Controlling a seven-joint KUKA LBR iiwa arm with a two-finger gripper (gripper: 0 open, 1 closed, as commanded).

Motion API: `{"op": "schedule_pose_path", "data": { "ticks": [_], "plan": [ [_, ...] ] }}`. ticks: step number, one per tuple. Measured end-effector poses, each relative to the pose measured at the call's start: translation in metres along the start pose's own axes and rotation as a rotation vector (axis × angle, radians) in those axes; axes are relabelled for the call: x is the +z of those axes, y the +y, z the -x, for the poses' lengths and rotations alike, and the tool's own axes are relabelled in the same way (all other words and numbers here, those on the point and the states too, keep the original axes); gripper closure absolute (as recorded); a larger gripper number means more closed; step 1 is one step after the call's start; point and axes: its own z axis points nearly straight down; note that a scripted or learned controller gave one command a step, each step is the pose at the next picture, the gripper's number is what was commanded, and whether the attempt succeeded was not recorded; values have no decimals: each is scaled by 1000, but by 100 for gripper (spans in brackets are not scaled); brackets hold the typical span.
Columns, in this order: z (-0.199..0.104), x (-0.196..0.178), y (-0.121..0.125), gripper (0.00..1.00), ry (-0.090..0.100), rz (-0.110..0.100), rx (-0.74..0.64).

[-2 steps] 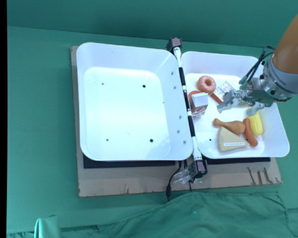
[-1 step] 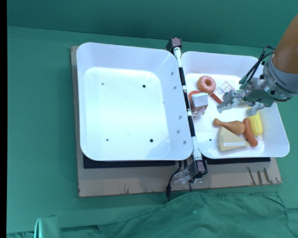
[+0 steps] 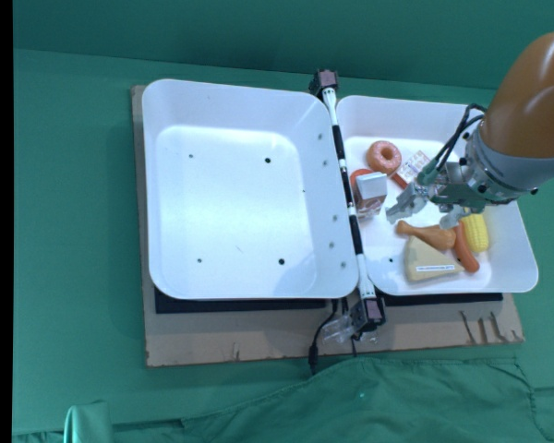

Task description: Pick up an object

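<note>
Camera view: drumstick (image 3: pixel 431 235) lengthwise left-right, narrow end left.

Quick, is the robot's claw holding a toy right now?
End effector: open, holding nothing, over the right bin near the toy chicken drumstick.

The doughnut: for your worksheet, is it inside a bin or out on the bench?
Inside. The doughnut lies on the floor of the right bin, within its rim.

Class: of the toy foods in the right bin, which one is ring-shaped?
The pink-orange ring doughnut, near the bin's far side; the other foods have no hole.
</note>
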Motion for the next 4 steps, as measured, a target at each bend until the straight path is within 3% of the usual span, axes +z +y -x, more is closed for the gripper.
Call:
{"op": "schedule_pose_path", "data": {
  "ticks": [1,2,3,4],
  "plan": [
    [9,45,2,0,0,-1,2],
    [5,88,-2,0,-6,13,1],
    [11,98,3,0,-10,25,5],
    [13,83,7,100,-17,46,10]
  ]
}}
